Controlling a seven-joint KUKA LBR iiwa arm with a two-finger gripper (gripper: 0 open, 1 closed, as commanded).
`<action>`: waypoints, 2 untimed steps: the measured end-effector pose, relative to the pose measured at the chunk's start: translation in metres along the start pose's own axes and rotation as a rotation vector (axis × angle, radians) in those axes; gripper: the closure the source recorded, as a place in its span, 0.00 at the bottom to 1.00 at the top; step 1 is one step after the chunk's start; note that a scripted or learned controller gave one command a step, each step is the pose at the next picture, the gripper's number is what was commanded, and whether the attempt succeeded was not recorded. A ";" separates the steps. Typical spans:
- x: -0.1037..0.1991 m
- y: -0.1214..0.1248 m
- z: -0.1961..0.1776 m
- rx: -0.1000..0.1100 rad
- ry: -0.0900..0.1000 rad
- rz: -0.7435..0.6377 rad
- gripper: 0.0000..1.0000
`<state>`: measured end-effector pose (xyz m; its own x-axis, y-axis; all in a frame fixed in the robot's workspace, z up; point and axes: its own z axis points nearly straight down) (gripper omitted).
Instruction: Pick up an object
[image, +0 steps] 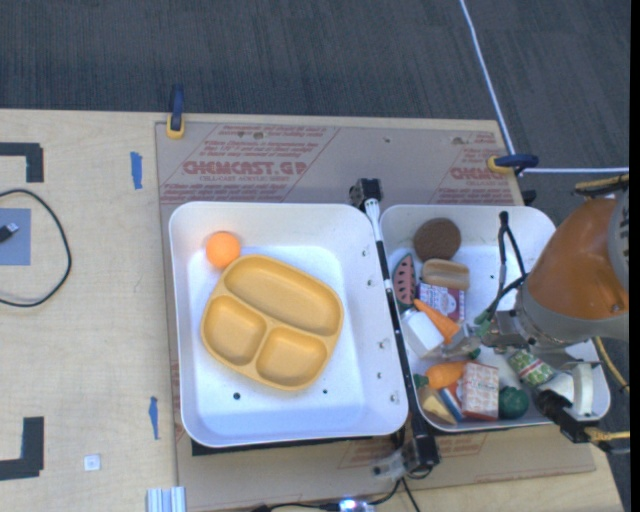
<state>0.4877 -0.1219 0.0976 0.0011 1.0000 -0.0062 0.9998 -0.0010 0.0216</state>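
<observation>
The right bin (520, 228) holds a crowd of toy foods. Among them are a brown round cookie (437, 239), a tan bun (446, 273), a watermelon slice (404, 279), a pink and white packet (438, 299) and an orange carrot piece (438, 321). Nearer the front lie an orange lump (445, 375), a reddish box (480, 390) and a green piece (513, 402). My gripper (467, 346) hangs low over the middle of this bin, just right of the carrot piece and above the reddish box. Nothing shows as held.
The left bin (190, 300) carries a yellow divided plate (271, 321) and an orange ball (223, 249) at its back left. The arm's orange band (585, 265) covers the right bin's right side. A black divider clip (367, 190) sits between the bins.
</observation>
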 end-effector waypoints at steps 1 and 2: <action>0.000 0.002 -0.010 -0.005 -0.001 0.001 1.00; 0.026 0.126 0.008 0.020 0.007 -0.002 1.00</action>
<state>0.6142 -0.0959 0.0920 -0.0010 1.0000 0.0006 1.0000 0.0010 0.0012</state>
